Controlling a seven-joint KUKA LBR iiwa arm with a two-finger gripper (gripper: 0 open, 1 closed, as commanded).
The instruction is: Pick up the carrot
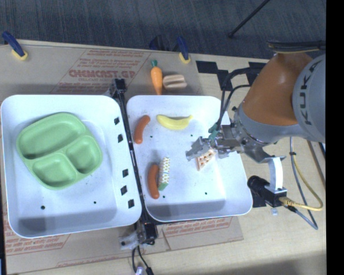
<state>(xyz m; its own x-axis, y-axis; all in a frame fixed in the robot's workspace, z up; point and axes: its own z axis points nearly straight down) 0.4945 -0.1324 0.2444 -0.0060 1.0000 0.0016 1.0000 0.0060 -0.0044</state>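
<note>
The carrot (155,78), orange with a green top, lies on the cardboard just behind the right bin's (232,202) back rim, outside both bins. My gripper (199,152) hangs low over the right part of the right bin, well in front of and to the right of the carrot. A small orange-and-white checkered piece (204,161) sits right at the gripper's tip; whether it is touched or held is unclear.
A small bun-like toy (174,82) lies beside the carrot. The right bin also holds a banana (174,121), two sausages (141,129) (153,180) and a corn-like piece (164,171). A green divided plate (57,149) lies in the left bin (11,211). Blue clamps (183,50) grip the bench's back edge.
</note>
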